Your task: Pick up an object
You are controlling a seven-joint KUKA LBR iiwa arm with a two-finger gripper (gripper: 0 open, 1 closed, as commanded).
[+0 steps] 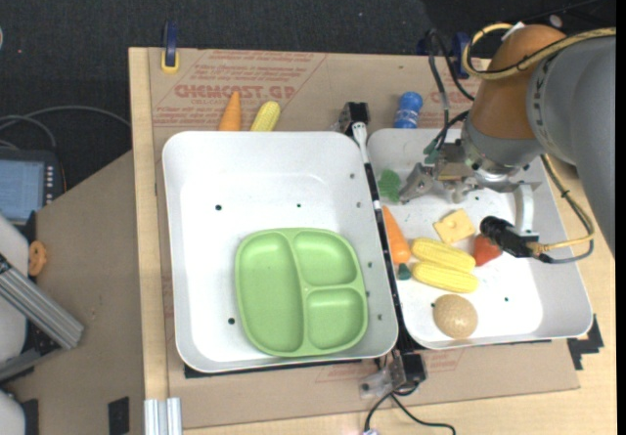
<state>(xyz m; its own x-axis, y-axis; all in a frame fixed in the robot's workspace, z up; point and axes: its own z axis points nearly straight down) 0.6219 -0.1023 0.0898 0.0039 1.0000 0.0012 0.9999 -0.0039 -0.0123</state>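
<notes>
Several candidates crowd the right bin (558,321): cheese wedge (455,226), corn cobs (445,265), carrot (395,238). End effector (442,179) hovers just above the cheese (likely target), finger state unclear, nothing visibly held.

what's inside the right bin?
In the right bin: two corn cobs, carrot, cheese wedge, brown ball, a red piece, a green item. The arm covers the bin's far part.
</notes>
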